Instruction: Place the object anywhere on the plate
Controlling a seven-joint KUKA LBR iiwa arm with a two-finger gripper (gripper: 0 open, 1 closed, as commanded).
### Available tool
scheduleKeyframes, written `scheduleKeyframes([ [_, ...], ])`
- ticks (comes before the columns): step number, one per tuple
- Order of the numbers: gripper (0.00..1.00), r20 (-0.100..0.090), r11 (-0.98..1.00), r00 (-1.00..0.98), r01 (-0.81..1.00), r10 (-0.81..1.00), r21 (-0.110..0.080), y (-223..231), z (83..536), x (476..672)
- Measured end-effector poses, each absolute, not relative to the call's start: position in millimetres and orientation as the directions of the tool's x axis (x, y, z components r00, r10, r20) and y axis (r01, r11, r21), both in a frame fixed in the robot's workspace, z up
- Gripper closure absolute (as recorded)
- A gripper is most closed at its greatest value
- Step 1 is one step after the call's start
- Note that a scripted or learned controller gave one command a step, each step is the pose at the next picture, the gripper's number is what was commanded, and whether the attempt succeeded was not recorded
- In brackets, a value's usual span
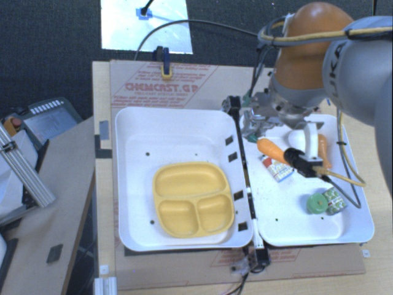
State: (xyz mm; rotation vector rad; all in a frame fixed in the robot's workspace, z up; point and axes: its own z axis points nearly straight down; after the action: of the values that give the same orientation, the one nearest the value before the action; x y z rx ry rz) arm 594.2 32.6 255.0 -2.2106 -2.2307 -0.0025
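Observation:
A yellow plate [191,197] with three compartments lies in the left bin [135,165]. My gripper [253,125] hangs low over the far left corner of the right bin [350,226], close to the divider between the bins. An orange carrot-shaped object [272,149] lies just in front of the gripper, pointing toward it. Whether the gripper touches the carrot is hidden by the wrist.
In the right bin lie a small red, white and blue packet [278,170] under the carrot, a green round piece [318,203] beside a patterned wrapper [335,198], and a white object [299,139] next to an orange stick [323,148].

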Motion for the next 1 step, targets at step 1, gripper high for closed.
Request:
scheduleKeyframes([
  [1,1.0,0.003,0.009,-0.009,1.0,1.0,-0.001,84.6,237.8,579.8],
])
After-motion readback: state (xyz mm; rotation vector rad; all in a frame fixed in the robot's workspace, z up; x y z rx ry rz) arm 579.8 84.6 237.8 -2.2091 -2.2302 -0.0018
